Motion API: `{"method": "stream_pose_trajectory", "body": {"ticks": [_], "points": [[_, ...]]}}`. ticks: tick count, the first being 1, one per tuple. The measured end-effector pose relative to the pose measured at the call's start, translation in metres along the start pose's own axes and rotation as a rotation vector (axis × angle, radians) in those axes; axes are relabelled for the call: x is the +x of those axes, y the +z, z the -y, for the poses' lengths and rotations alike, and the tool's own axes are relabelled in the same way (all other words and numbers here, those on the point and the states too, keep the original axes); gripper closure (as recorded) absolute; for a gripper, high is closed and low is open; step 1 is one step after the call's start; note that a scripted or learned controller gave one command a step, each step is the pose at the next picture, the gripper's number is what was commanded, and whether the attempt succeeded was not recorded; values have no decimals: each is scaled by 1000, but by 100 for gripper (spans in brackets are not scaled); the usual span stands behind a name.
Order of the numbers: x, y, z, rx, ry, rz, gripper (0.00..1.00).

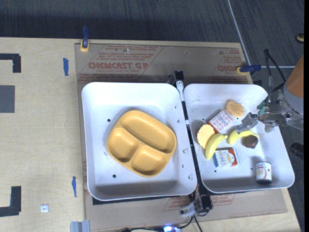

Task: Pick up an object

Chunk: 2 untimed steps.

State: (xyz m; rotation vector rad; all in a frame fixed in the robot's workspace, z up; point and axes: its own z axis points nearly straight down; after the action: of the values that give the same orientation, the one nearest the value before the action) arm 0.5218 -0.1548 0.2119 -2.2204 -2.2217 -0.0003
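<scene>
The arm comes in from three o'clock, mostly cut off at the frame edge. Its gripper (247, 123) hangs low over the right bin (280, 178); whether it has hold of anything I cannot tell, since the metal tip blurs into the clutter. Just beneath lie a curved yellow banana (212, 144), a glossy brown rounded piece (250, 141), and a small red-and-white carton (221, 120). At five o'clock stands a small can (263, 172). The left bin (91, 129) holds a smooth mustard-yellow divided tray (141, 142), three compartments, tilted slightly.
</scene>
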Motion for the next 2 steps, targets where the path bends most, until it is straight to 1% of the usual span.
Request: {"method": "stream_pose_trajectory", "body": {"ticks": [1,2], "points": [[-22,115,31,-8,2,3,0],[-21,105,30,-11,2,4,100]]}}
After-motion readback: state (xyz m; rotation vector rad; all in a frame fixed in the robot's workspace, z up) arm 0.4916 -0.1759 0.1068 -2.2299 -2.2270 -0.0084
